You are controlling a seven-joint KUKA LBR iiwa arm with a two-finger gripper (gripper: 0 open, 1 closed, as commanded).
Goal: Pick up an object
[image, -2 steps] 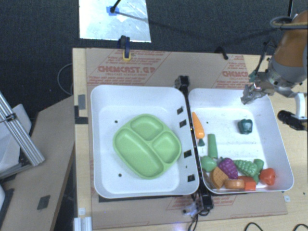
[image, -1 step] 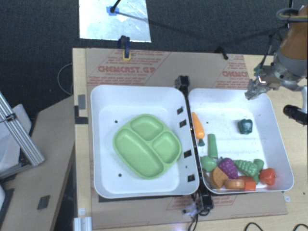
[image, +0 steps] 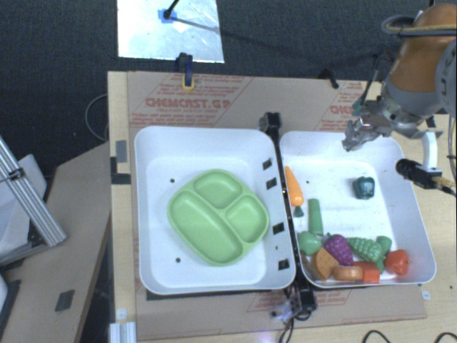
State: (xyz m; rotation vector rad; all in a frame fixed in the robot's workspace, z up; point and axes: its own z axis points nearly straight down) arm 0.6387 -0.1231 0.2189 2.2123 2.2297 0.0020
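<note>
Gripper (image: pixel 355 136) hangs over the far edge of the right bin (image: pixel 410 213), near that bin's far right corner. Nothing visible between the jaws; whether they are released or clenched, cannot tell at this size.

Candidate objects all in the right bin. Dark green piece (image: pixel 364 187) sits alone on bare floor, nearest the gripper, well apart from the rest. Orange carrot (image: pixel 293 185) lies against the left wall. Green stick (image: pixel 314 215) just near of it. Remainder heaped along the near wall, touching or overlapping.

Risks, judged:
- Carrot hugs the wall; a descent there could strike the rim or the divider between bins.
- Heap is crowded; jaws could close on two pieces, or nudge one and slip off.
- Lone dark green piece looks rounded and small; could squirt out sideways on closing.
- Gripper sits right at the far rim now; a straight drop may clip it.

Count:
- White bins: 2.
- Green divided plate (image: pixel 218 216): 1, in the left bin (image: pixel 161 156), three compartments.
- Toy food pieces in the right bin: about 10; the heap makes the exact number uncertain.
- Blue clamp (image: pixel 186 68) on the counter's far edge: 1.
</note>
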